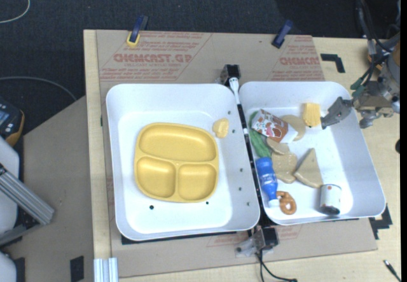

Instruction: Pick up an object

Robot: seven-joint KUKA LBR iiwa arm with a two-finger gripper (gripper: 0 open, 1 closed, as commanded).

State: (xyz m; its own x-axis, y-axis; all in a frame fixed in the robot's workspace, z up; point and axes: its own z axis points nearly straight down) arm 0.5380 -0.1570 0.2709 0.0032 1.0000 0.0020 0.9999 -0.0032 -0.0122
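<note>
Objects are all still lying in the right bin around its 9 o'clock side, with the gripper hanging spread and holding nothing at the bin's 2 o'clock edge beside the yellow block, so the pick isn't happening yet.

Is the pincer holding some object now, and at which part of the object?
Nothing is held. The pincer hangs over the right bin, just right of the yellow block, with no object between its fingers.
</note>
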